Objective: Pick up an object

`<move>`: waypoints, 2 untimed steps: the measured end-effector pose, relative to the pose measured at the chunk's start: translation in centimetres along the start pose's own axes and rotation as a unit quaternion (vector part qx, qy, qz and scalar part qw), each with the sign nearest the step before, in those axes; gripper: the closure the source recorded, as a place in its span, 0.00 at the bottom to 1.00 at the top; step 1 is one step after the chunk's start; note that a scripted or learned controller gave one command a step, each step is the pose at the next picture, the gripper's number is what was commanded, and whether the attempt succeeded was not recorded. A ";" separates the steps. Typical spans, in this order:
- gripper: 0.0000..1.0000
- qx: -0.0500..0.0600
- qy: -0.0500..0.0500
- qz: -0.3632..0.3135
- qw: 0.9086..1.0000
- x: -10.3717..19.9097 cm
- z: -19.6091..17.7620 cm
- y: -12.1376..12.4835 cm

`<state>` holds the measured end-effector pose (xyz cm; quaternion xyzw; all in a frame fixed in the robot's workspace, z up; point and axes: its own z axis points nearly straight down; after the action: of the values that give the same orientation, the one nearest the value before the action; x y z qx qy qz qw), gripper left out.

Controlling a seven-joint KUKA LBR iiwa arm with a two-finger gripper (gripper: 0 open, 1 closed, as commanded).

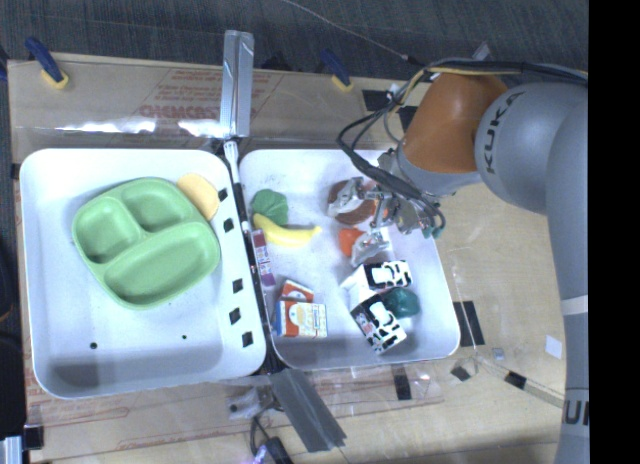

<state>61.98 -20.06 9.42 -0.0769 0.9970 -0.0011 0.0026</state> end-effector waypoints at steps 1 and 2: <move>0.00 -0.003 0.002 -0.017 1.000 -2.2 0.2 7.5; 0.00 0.001 -0.001 -0.122 0.993 -4.3 -0.1 2.3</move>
<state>65.90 -17.16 9.53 -0.1979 0.9802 -0.0019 0.0036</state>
